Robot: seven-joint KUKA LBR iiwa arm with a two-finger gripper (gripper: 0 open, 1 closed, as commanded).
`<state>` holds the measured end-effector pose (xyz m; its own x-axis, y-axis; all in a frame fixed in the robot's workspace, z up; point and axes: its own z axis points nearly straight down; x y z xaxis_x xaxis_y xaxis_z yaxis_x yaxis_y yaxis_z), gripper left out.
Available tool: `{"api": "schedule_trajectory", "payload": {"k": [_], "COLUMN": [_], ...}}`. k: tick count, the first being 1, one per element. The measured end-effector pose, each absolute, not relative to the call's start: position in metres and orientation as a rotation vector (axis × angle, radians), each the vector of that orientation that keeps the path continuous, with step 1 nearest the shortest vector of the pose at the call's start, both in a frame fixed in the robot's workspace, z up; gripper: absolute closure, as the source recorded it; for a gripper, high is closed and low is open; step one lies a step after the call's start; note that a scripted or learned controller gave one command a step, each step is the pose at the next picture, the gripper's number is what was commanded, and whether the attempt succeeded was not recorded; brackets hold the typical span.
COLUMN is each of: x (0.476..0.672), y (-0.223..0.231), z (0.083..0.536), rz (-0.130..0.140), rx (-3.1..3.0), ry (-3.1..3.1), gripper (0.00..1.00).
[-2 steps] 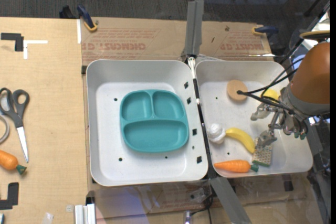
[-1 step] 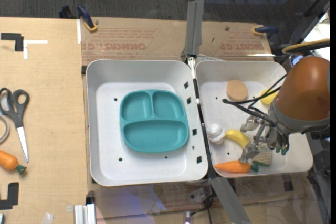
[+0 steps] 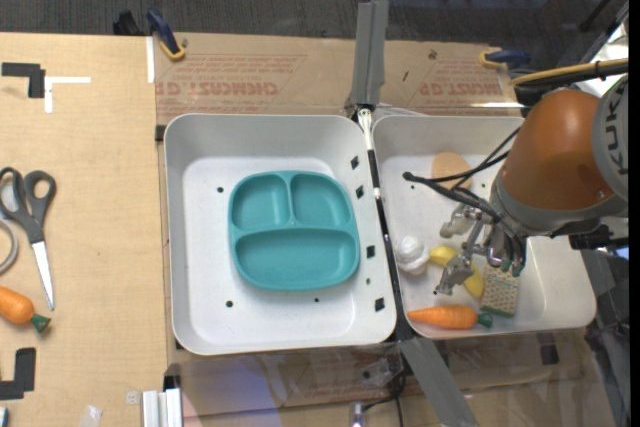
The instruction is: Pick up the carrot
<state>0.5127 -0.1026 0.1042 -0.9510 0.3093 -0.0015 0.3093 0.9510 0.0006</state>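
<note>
I'm seeing the left bin (image 3: 190, 235) holding a teal divided plate (image 3: 294, 230), while the right bin (image 3: 560, 305) is holding the carrot (image 3: 443, 317) against its near wall, with a yellow piece (image 3: 443, 256), a white piece (image 3: 411, 249) and a speckled block (image 3: 502, 291) just beyond that carrot. My gripper (image 3: 470, 265) is hanging just above the carrot, not touching it; I cannot tell how its claw is set. Far left of the carrot, scissors (image 3: 30, 225) and a second orange carrot (image 3: 18, 307) are lying on the wooden bench (image 3: 80, 145).
</note>
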Motion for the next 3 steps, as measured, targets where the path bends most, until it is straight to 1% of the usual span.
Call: {"api": "schedule_trajectory", "payload": {"k": [1, 2, 3], "x": [0.489, 0.490, 0.490], "y": [-0.109, -0.101, -0.123], "z": [0.099, 0.099, 0.098], "rz": [-0.006, -0.011, -0.003], "rx": [-0.097, -0.147, 0.004], "ry": [3.104, 3.105, 3.111], "gripper": [0.00, 0.00, 0.00]}}
